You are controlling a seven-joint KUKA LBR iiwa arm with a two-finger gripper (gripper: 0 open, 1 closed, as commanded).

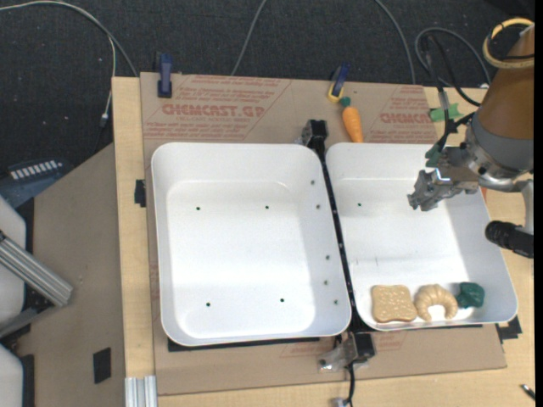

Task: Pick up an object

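The gripper (422,195) is hovering over the upper part of the right bin (399,164), apparently holding nothing; its jaw opening cannot be told from this view; the cracker (393,303), croissant (436,301) and green block (471,294) are lying well below it, along the bin's near edge.

Two bins sit side by side on the bench (127,227). In the right bin (399,253), three things lie in a row along the near edge: a cracker (393,303) at left, a croissant (436,301) just beside it, and a small block (471,294) at right. Behind that bin, on the bench, lies a carrot (351,122). The end effector (424,192) hangs over the right bin's far right part.
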